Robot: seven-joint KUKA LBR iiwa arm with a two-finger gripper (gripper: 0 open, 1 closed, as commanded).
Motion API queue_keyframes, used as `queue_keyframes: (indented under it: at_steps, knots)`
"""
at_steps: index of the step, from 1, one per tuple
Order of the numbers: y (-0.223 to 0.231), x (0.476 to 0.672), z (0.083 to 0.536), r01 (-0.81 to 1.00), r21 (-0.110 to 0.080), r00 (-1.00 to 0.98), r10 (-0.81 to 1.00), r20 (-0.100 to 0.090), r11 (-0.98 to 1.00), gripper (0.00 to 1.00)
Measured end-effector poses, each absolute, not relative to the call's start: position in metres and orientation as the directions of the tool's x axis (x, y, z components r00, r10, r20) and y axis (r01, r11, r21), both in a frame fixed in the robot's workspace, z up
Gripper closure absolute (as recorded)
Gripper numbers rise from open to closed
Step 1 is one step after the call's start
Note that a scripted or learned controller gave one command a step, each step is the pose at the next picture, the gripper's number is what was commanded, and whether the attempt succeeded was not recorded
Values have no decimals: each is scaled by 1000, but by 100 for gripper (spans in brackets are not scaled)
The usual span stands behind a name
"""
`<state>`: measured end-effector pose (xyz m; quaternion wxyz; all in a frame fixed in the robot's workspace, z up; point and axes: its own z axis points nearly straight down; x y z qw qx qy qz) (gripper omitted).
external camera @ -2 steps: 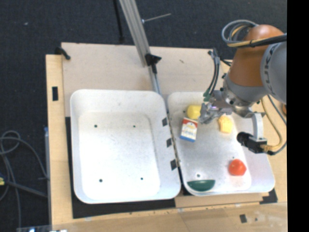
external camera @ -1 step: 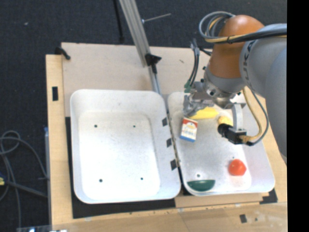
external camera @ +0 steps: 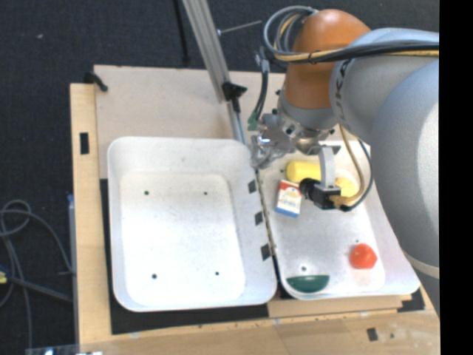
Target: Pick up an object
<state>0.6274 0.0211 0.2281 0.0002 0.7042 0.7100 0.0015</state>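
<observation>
The right bin (external camera: pixel 332 242) holds a yellow object (external camera: pixel 303 171), a small red, white and blue box (external camera: pixel 289 197), an orange-red ball (external camera: pixel 362 256) and a dark green curved piece (external camera: pixel 308 282) at the front rim. My gripper (external camera: pixel 260 152) hangs below the orange wrist band, at the back left corner of the right bin. It sits close to the divide between the bins, just left of the yellow object and above the box. I see nothing held in it. The wrist hides part of the yellow object.
The left bin (external camera: pixel 133 198) lies beside the right one. A slanted metal rail (external camera: pixel 211 50) runs from the top down to the bins' back edge. A black cable and clip (external camera: pixel 321 192) hang over the right bin. The big grey arm covers the right side.
</observation>
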Motion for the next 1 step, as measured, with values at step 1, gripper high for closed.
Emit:
queue_keyframes:
  at_steps: [1]
  knots:
    - [83, 641, 232, 1000, 2, -9, 1000, 2, 9, 100]
